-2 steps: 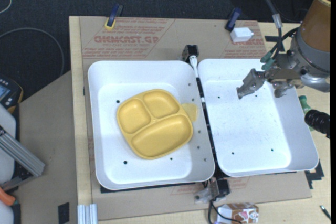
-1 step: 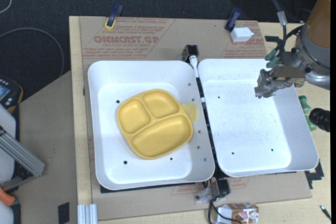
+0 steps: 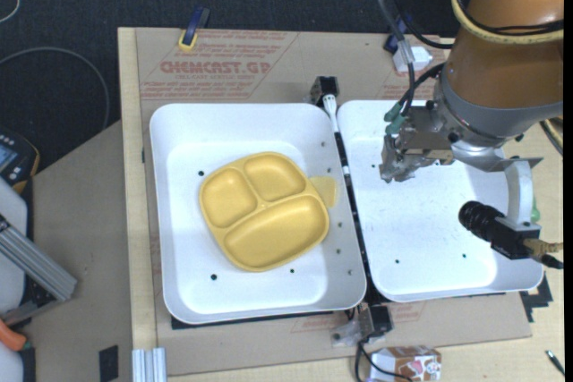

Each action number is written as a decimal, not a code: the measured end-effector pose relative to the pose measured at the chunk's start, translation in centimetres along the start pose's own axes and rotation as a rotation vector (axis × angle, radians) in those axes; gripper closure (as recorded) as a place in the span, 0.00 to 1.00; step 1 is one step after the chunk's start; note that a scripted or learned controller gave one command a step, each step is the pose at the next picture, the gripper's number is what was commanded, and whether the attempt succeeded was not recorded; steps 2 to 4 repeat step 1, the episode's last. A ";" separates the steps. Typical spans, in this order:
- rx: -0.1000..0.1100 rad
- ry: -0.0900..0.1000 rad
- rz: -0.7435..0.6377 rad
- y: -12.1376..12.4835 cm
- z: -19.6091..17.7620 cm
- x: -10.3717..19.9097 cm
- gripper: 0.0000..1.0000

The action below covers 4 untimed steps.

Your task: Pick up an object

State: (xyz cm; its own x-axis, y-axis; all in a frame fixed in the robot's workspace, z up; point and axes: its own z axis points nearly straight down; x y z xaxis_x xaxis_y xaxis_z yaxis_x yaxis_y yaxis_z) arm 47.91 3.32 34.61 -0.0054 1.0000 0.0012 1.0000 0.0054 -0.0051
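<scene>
One object to lift: we must carry the arm left across the black divider strip (image 3: 345,170) to the yellow three-compartment plastic plate (image 3: 264,209).

Largest first: the grey arm (image 3: 501,31) leans over the right white bin (image 3: 448,268); its gripper (image 3: 398,167) hangs right of the plate, empty, its opening something we cannot tell.

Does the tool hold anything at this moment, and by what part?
Nothing is seen held: the tool hangs over the right bin, apart from the yellow divided plate in the left bin.
</scene>
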 end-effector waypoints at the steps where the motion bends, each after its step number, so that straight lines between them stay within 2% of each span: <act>1: -0.013 0.001 0.000 0.1 -6.4 3.9 1.00; 4: -0.013 0.001 0.000 0.1 -6.4 3.9 1.00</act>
